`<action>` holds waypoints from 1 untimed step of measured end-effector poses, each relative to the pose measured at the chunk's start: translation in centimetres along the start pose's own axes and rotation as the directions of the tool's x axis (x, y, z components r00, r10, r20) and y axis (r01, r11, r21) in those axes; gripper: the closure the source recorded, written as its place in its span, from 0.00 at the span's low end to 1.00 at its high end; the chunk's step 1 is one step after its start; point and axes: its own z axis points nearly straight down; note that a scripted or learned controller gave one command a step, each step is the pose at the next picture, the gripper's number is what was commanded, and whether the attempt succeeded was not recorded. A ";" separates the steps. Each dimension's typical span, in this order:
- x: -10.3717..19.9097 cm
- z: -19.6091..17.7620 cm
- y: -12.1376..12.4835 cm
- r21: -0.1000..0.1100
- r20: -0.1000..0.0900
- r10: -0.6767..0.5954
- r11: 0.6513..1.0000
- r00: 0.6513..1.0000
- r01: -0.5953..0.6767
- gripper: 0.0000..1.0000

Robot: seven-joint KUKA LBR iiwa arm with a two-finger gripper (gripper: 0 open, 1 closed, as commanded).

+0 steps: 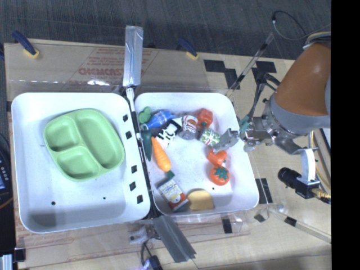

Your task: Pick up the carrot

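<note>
The carrot (161, 155) is a small orange cone with a green top, lying near the left wall of the right bin (242, 176), tip pointing down-right. My gripper (226, 140) hangs over the right side of that bin, well to the right of the carrot, just above a red tomato-like piece (217, 157). Nothing shows between its fingers, and the view does not let me tell how they stand.
Around the carrot lie a blue bottle (160, 118), a black-and-white piece (169, 130), cans (190, 126), a second tomato (220, 175), a small carton (171, 191) and a yellow bun (201, 198). The left bin (34, 207) holds a green divided plate (84, 144).
</note>
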 end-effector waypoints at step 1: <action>3.4 3.3 -1.2 -0.001 0.001 -0.358 0.934 0.934 0.358 0.00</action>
